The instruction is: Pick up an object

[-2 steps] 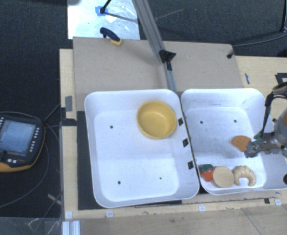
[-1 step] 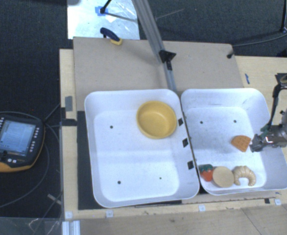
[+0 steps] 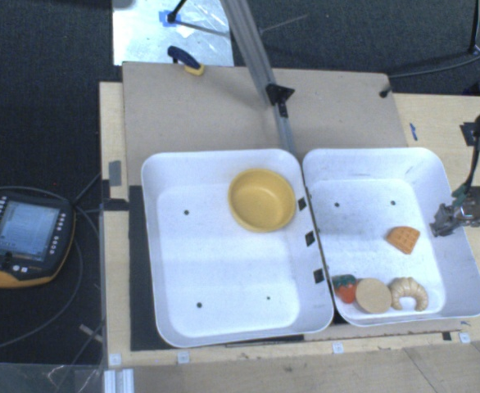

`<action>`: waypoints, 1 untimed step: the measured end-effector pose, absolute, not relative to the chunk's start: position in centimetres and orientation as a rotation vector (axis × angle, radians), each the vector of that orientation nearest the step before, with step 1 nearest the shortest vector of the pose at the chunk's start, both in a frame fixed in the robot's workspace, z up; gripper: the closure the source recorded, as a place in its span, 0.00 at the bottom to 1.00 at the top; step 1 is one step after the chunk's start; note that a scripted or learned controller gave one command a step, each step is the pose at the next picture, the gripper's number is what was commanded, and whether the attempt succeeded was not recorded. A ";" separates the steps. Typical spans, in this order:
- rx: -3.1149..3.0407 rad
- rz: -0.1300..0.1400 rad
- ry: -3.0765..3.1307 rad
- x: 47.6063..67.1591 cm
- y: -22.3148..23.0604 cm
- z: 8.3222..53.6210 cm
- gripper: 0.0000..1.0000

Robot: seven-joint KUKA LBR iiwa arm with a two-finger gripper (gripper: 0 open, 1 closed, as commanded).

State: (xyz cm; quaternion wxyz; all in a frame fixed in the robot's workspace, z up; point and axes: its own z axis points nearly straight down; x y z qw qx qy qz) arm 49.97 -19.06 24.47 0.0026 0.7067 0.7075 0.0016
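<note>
White plastic forms both shallow bins on the bench. The left bin [image 3: 224,301] holds a yellow bowl [image 3: 261,200], upright, near its far right corner. The right bin [image 3: 363,166] holds four small items. An orange waffle piece [image 3: 403,239] lies toward the right side of the bin floor, apart from the others. Along the near edge, a red tomato-like item [image 3: 346,288] sits just beside a tan round disc [image 3: 373,295]; the disc touches or nearly touches a pale croissant [image 3: 409,292] to its right.

The gripper [image 3: 449,221] is at the right rim of the right bin, with the arm entering from the right. It is near the waffle piece but apart from it; nothing is visible between its fingers. The jaw opening cannot be told at this size and angle.

Outside the bins, a yellow-and-grey control pendant [image 3: 23,236] lies on the dark floor to the left, with a cable running from it. A grey metal pole [image 3: 252,39] slants across the cardboard sheet [image 3: 330,109] behind the bins.
</note>
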 end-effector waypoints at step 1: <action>2.216 0.002 2.227 50.9 -13.6 23.8 1.00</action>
